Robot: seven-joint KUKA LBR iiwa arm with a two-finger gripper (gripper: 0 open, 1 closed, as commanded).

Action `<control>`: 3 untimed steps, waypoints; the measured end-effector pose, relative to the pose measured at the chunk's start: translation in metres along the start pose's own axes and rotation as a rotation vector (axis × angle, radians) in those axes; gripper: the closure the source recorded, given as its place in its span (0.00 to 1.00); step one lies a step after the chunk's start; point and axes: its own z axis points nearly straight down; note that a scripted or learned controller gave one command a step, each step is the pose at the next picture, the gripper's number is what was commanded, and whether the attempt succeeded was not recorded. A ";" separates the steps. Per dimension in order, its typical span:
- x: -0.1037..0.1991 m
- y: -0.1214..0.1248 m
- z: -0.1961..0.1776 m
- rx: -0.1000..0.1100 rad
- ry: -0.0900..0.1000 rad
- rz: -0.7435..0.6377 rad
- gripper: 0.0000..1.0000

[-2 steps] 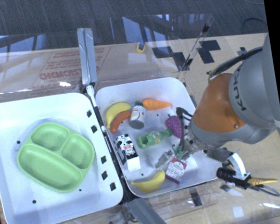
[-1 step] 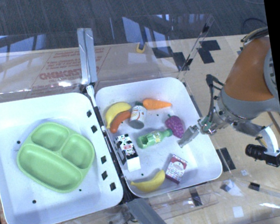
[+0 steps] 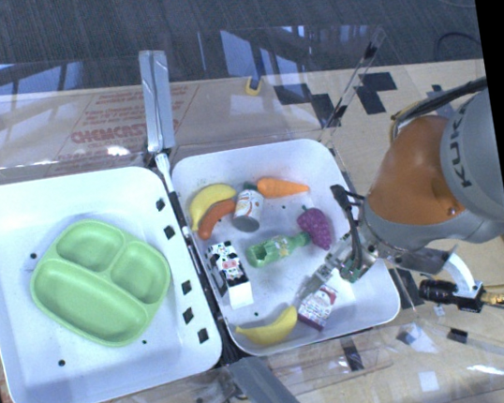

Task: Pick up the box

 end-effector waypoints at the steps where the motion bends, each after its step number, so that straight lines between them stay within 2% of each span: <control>1: -0.027 0.041 0.012 -0.002 -0.003 0.194 0.00; 2: -0.041 0.042 -0.131 -0.003 -0.004 0.169 0.00; 3: -0.005 -0.003 0.009 0.000 0.000 0.165 0.00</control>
